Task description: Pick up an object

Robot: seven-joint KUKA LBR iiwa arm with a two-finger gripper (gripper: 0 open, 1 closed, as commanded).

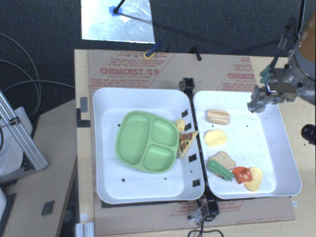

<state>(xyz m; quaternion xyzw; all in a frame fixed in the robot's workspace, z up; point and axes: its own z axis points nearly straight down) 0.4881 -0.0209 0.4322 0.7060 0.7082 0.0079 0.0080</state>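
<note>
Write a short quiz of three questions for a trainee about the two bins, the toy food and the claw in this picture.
1. True or false: the green divided plate lies in the right bin.
2. Which item lies nearest the claw? A) hot dog bun B) pizza slice C) red tomato piece
3. Fill in: the pizza slice rests between the green plate and the ____ of the left bin.

Key: 1 false, it lies in the left bin. 2 A. 3 right wall.
</note>
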